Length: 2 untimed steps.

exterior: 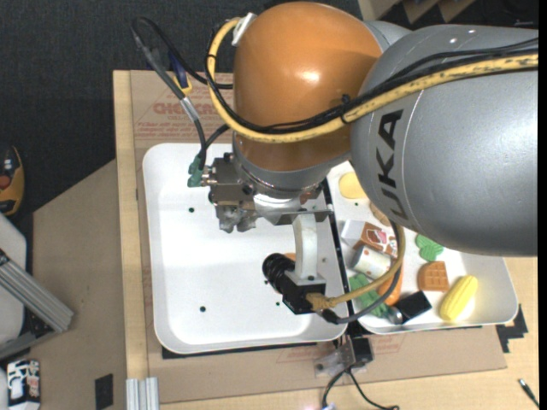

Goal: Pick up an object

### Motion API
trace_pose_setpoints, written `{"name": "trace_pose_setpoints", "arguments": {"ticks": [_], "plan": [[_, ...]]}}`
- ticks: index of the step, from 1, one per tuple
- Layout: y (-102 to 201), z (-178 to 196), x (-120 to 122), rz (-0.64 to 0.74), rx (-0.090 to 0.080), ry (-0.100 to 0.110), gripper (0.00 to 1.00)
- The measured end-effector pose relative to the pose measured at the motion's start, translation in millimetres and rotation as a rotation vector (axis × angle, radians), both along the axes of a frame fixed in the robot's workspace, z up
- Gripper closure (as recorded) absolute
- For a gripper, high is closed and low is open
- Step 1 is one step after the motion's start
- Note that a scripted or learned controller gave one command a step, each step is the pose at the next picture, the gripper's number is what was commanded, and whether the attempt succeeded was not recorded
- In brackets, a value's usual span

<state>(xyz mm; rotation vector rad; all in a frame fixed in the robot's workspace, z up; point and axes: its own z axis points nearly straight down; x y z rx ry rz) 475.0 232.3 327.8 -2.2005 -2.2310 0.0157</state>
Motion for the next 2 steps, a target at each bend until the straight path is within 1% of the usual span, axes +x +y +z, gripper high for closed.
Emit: {"name": "trace_pose_setpoints", "arguments": {"ticks": [1, 2], "plan": [[-62, -17, 4, -0.020, -0.002, -0.007, 1.00], [-42, 126, 74, -0.012, 0.008, -0.033, 1.00]]}}
